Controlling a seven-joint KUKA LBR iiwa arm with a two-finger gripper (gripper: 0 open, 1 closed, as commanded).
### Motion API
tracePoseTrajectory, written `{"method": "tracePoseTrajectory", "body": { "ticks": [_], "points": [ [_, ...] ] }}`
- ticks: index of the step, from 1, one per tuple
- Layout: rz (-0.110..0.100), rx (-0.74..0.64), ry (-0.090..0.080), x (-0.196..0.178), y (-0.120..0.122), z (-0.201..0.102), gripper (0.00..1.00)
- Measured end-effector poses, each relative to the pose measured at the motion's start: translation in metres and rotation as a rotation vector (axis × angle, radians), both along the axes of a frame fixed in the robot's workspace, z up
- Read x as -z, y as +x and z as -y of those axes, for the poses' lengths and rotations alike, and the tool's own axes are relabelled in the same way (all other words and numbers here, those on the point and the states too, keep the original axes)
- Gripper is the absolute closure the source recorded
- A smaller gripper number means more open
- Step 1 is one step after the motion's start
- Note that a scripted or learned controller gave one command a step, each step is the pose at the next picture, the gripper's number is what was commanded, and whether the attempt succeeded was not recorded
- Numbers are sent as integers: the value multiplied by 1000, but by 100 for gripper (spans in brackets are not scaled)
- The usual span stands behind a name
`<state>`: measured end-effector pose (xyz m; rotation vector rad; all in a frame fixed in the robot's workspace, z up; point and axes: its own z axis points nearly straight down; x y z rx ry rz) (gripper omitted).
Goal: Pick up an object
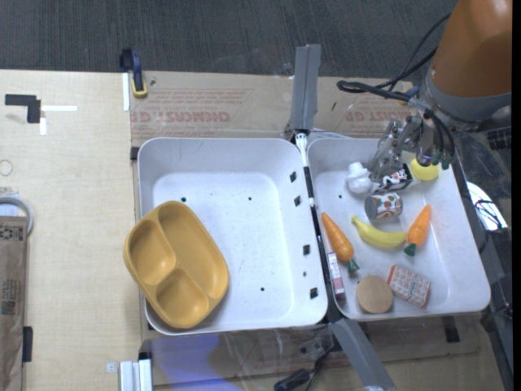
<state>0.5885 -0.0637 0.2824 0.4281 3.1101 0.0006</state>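
The arm [476,39] comes in from the right, its orange band high in the upper right corner, and the gripper [396,157] hangs over the far part of the right bin [468,243]. Whether the claw is spread or pressed together cannot be told — cables and metal parts crowd that spot and the tips blur into the things beneath.

Right under the claw sits a small cluster. A white crumpled object [358,177] lies just to its left, and a small black-and-white patterned item [396,177] lies directly below the tips, apparently touching or very close to them. Just nearer the camera is a grey can [384,207] lying on its side. A small yellow piece [425,169] rests just to the right of the claw, near the bin's far wall.

Farther toward the near side, apart from the claw, a banana [379,233] lies across the middle of the bin. An orange carrot [418,226] stands tilted at the banana's right end, and a second carrot [339,241] lies along the left wall. A round tan disc [375,295] and a red-and-white packet [409,286] sit side by side near the front wall.

The left bin [244,177] holds a yellow divided plate [175,265] — it leans over the near left corner, part of it past the rim.
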Motion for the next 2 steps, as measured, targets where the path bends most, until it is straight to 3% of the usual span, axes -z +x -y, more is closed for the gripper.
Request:
{"method": "tracePoseTrajectory", "body": {
  "ticks": [1, 2],
  "points": [
    [2, -348, 0, -16, -11, -6, 100],
    [0, -444, 0, 16, -21, -21, 100]
  ]
}}
